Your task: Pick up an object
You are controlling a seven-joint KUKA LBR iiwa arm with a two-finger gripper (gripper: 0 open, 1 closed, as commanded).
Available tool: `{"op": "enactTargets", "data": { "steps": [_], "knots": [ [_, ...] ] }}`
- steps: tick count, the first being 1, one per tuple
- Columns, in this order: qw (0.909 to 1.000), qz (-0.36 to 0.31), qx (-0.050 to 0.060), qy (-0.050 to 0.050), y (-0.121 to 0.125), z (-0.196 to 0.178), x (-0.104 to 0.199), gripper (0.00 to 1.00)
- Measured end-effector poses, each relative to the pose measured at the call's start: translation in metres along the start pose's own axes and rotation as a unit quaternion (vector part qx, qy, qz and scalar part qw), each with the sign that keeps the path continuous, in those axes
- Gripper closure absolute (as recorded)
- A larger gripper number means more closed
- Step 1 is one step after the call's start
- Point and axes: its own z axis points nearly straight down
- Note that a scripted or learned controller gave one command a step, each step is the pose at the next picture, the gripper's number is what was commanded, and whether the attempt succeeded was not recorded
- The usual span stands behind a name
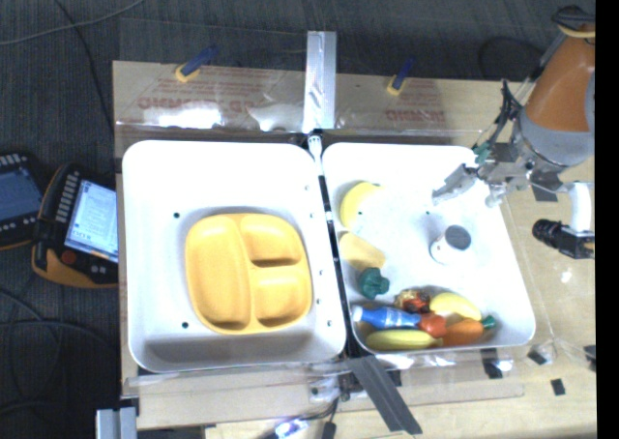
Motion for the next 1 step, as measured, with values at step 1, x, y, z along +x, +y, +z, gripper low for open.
{"op": "enactTargets", "data": {
  "steps": [1],
  "knots": [
    [0.9998,-0.004,-0.019,-0.006,-0.0383,0.062,0.0546,0.0]
  ]
}}
